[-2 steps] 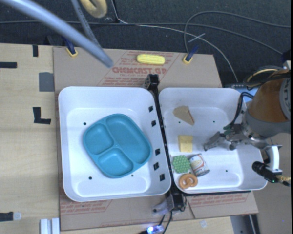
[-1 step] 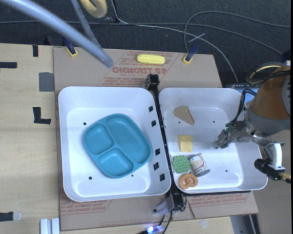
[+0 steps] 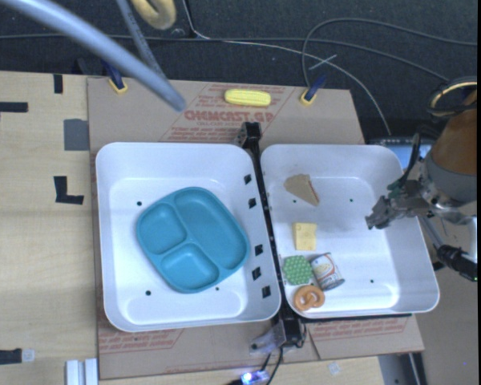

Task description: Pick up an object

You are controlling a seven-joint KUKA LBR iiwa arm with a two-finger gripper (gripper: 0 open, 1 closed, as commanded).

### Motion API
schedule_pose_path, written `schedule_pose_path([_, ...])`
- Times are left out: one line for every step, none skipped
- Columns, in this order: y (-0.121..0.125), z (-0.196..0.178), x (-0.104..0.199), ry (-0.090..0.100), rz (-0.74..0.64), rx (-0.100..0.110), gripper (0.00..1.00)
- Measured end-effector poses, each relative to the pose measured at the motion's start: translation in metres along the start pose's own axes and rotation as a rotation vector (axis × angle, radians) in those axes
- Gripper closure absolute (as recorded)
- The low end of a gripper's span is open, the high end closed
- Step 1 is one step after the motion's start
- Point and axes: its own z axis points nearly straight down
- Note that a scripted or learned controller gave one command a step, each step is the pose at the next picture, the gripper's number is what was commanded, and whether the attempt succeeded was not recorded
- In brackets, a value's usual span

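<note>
The right bin (image 3: 401,295) holds a tan wedge (image 3: 303,188) near its back, a yellow square block (image 3: 305,236) in the middle, and a green round piece (image 3: 297,270), a small tin can (image 3: 326,270) and a brown pretzel (image 3: 309,297) near the front. The gripper (image 3: 379,216) hangs over the right bin's right side, well to the right of the yellow block and touching none of the objects. Nothing shows between its tips.
The left bin (image 3: 116,215) holds a blue divided plate (image 3: 192,238). A yellow banana-like toy (image 3: 247,97) lies on the cardboard behind the bins. Black clips (image 3: 250,133) join the bins along the middle divider. Cables run across the dark background.
</note>
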Motion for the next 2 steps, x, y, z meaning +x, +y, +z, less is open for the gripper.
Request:
schedule_pose_path([0.001, -0.043, -0.001, 0.0, 0.0, 0.001, 1.0])
schedule_pose_path([0.002, -0.08, -0.001, 0.0, 0.0, 0.002, 1.0])
